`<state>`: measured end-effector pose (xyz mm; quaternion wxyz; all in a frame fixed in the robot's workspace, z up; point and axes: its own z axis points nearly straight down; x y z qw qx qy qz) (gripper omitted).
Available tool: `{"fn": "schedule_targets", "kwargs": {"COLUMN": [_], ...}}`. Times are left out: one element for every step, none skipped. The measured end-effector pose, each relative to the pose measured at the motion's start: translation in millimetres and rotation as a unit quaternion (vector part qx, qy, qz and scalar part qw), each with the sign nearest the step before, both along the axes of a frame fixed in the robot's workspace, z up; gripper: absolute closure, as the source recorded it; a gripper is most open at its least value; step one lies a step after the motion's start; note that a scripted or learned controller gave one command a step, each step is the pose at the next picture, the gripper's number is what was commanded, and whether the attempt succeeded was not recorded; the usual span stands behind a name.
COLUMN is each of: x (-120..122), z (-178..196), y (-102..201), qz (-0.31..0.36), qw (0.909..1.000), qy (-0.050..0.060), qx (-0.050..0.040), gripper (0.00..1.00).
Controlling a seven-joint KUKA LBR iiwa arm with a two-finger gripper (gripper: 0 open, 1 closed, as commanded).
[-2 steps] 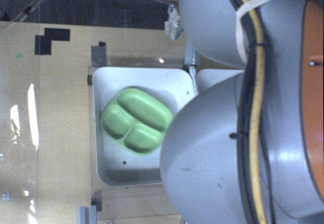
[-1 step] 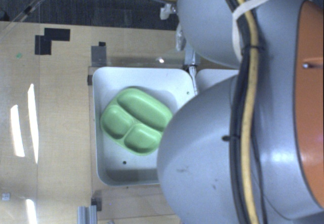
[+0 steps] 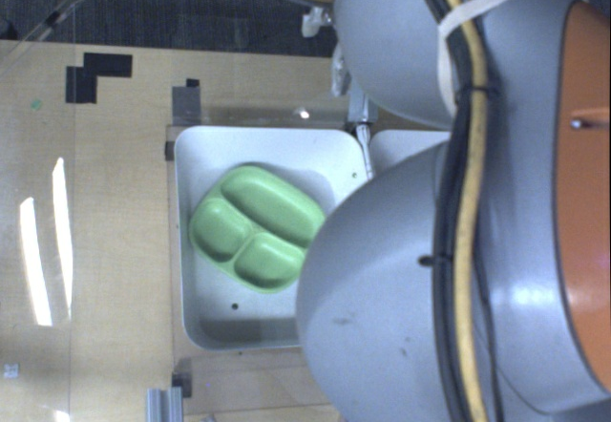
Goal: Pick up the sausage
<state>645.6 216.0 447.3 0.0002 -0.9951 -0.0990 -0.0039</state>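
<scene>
The grey arm [image 3: 458, 220] bulks across the right half of the scene, reaching in from the right, its rounded joint housings stacked one above another and the orange band [image 3: 587, 172] showing at the right edge. A yellow cable [image 3: 465, 248] runs down along its body, strapped by a pale band near the top. The gripper is hidden behind the arm, so whether it is wide, narrow or holding anything cannot be told, and the sausage cannot be made out. In the left white bin [image 3: 196, 315] lies a green divided tray [image 3: 256, 229], tilted, its right end just beside the arm's lower housing. The pale wooden worktop [image 3: 95, 220] stretches away to the left.
</scene>
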Motion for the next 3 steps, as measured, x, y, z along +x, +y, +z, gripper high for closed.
{"fn": "schedule_targets", "kwargs": {"x": [0.0,0.0,0.0], "z": [0.0,0.0,0.0], "y": [0.0,0.0,0.0], "qz": [0.000,0.000,0.000], "qw": [1.0000,1.0000,1.0000], "qy": [0.000,0.000,0.000], "qx": [0.0000,0.0000,0.0000], "gripper": [0.00,0.00,0.00]}}
